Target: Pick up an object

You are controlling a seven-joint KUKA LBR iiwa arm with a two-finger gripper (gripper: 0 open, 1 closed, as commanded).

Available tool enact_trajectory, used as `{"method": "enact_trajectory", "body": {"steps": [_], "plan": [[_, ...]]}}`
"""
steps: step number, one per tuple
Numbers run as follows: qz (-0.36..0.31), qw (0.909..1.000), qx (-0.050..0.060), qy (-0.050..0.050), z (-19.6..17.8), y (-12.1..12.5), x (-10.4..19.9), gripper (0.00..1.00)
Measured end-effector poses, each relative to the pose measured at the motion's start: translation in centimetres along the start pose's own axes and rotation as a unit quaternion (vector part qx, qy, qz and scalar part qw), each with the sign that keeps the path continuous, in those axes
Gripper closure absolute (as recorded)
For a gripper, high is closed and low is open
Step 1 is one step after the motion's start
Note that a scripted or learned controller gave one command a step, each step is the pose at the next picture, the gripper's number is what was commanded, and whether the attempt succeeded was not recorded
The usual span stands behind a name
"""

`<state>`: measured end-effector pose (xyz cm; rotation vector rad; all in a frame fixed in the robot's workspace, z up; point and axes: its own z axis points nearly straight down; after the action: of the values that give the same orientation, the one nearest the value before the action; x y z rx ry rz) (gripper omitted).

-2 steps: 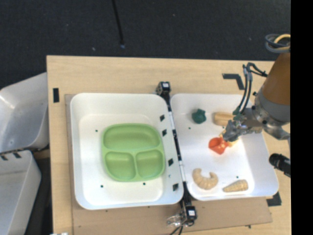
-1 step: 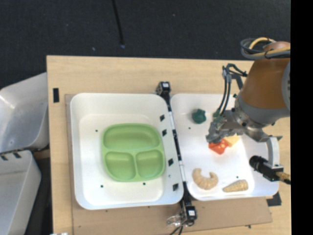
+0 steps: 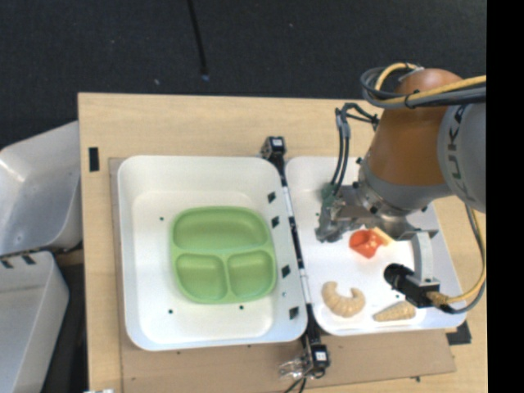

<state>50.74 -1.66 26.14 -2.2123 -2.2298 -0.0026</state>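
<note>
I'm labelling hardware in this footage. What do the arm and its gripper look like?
The arm is grey, with a broad orange band above the wrist and dark lettering on its grey casing. Yellow and black cables loop over the top, and thin dark wires run down its side. The gripper is a dark metal assembly beneath the grey wrist.

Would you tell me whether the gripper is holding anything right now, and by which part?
It cannot be told. The gripper is low in the right bin, beside the red object, but the wrist hides any grasp.
</note>
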Motion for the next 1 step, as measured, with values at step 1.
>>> {"method": "enact_trajectory", "body": {"steps": [1], "plan": [[0.000,1.0000,0.000,0.000,-0.38,0.44,4.87,1.00]]}}
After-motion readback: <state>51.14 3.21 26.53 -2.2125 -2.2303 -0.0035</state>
